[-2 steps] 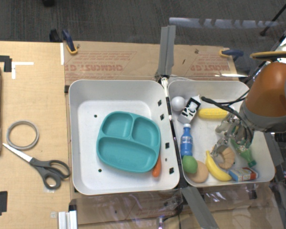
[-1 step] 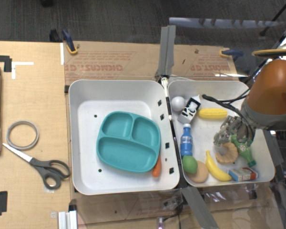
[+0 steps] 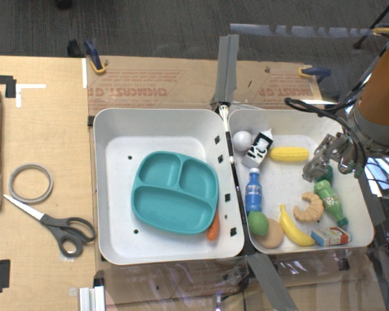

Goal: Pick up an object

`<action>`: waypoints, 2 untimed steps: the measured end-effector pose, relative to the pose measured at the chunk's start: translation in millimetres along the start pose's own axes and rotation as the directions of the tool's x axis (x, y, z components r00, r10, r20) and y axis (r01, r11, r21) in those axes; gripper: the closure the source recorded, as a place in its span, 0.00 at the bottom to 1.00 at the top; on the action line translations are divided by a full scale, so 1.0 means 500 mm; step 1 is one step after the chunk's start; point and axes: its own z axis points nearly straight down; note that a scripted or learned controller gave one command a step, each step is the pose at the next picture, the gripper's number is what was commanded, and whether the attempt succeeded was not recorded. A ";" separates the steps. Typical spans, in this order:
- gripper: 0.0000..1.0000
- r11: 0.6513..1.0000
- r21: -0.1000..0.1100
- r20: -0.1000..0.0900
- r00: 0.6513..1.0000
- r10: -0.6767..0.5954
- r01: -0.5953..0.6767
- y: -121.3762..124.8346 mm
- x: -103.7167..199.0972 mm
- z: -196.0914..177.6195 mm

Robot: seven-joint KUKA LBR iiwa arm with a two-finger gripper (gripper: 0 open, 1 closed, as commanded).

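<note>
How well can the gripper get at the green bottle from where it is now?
Probably yes. The gripper hangs just above the green bottle in the right bin, with nothing between them. The croissant lies close on the bottle's left and could crowd one side.

A teal divided plate [image 3: 175, 193] is being held in the left bin [image 3: 110, 173]; the gripper [image 3: 319, 166] is being poised over the right bin [image 3: 282, 118], above a green bottle [image 3: 330, 201] and croissant [image 3: 309, 207].
</note>
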 end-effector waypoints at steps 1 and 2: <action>1.00 0.998 0.001 -0.004 0.998 0.067 -0.067 0.000 0.079 0.257; 1.00 0.985 0.000 -0.002 0.985 0.174 -0.174 0.088 0.139 0.109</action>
